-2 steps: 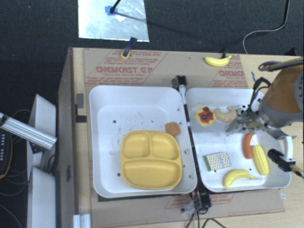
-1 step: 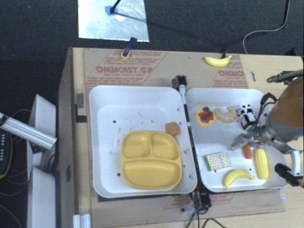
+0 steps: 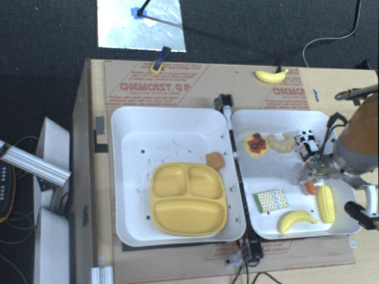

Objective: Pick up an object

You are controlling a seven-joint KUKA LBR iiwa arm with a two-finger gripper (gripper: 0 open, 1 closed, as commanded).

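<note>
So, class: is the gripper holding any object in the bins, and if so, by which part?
It cannot be told. The gripper sits low in the right bin, just above a small orange piece beside the corn cob; no hold shows.

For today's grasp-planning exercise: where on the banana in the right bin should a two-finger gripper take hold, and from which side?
Probably from above, across the middle of the banana. It lies flat, curved, with bare bin floor on both long sides; the corn cob crowds its right tip.

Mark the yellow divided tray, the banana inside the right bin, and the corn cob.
yellow divided tray (image 3: 188,199), camera view, on the ridge between its compartments.
banana in the right bin (image 3: 296,219), camera view, middle of its curve.
corn cob (image 3: 325,203), camera view, mid-length of the cob.
</note>
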